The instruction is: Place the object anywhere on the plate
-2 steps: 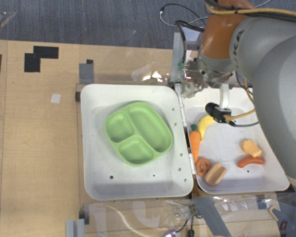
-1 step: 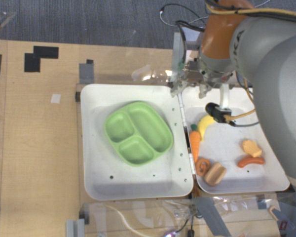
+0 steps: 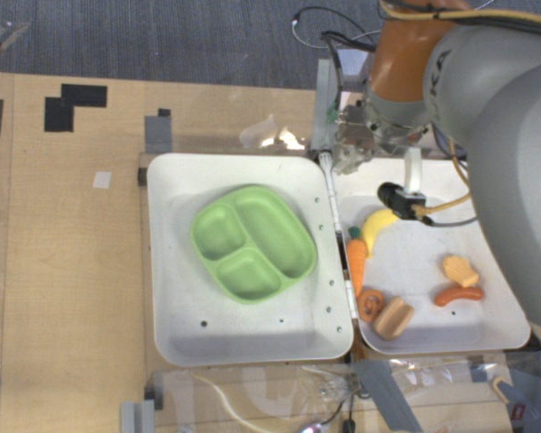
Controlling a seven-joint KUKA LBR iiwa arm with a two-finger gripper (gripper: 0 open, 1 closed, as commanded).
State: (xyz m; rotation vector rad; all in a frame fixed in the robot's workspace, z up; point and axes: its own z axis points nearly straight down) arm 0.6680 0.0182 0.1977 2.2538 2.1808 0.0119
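So here's your setup: the green plate (image 3: 252, 242), the three-compartment kind, sits flat in the middle of the left-hand bin (image 3: 176, 332) as the camera sees it. All the toy food is next door in the right-hand bin (image 3: 487, 332).

The yellow banana (image 3: 377, 227) lies near that bin's left wall. The orange carrot (image 3: 356, 262) is just below it, running along the wall. At the carrot's near end there's a small brown ring-shaped piece (image 3: 371, 304), with a tan bread roll (image 3: 394, 317) touching it. Further right, well apart from those, a tan nugget-looking piece (image 3: 459, 270) sits just above a reddish sausage (image 3: 457, 296).

The hand (image 3: 350, 154) is at the far left corner of the right-hand bin, about over the divider between the two bins and well apart from the plate. Honestly you can't tell from this angle whether it's released or clenched, and I can't see it grasping any of the food. The grey arm (image 3: 496, 106) comes in from the right over the bench (image 3: 63, 242).
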